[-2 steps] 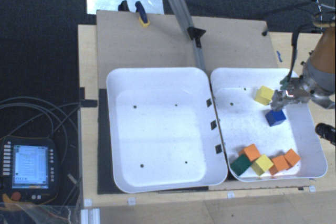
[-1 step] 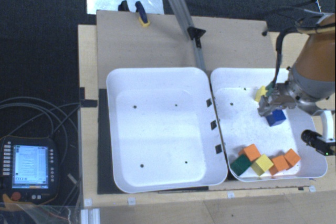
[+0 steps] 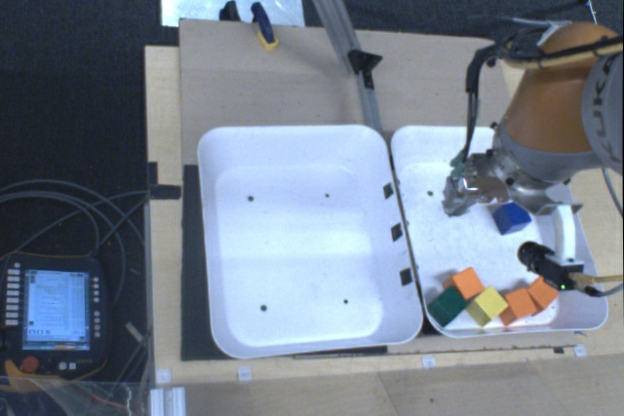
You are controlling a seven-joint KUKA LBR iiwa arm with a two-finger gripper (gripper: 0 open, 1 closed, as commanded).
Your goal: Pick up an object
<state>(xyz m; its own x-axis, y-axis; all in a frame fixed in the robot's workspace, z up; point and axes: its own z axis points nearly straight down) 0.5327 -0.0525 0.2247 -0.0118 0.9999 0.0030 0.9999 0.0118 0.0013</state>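
The gripper (image 3: 458,193) hangs over the right bin (image 3: 419,151), near its middle; whether the jaws are open or closed cannot be determined. A blue block (image 3: 510,217) lies just right of it. Along the near wall sits a cluster — green block (image 3: 447,307), yellow block (image 3: 487,306), and orange blocks (image 3: 468,283). The left bin (image 3: 219,209) adjoins. A pendant (image 3: 54,312) lies off the bench's left edge; its screen text is illegible.

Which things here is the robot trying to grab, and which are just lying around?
For the job:
- gripper, over the right bin
- blue block
- orange block
- green block
- yellow block
- two more orange blocks

Just lying about:
- left bin
- handheld screen with its cables
- yellow-handled clamp
- tripod leg
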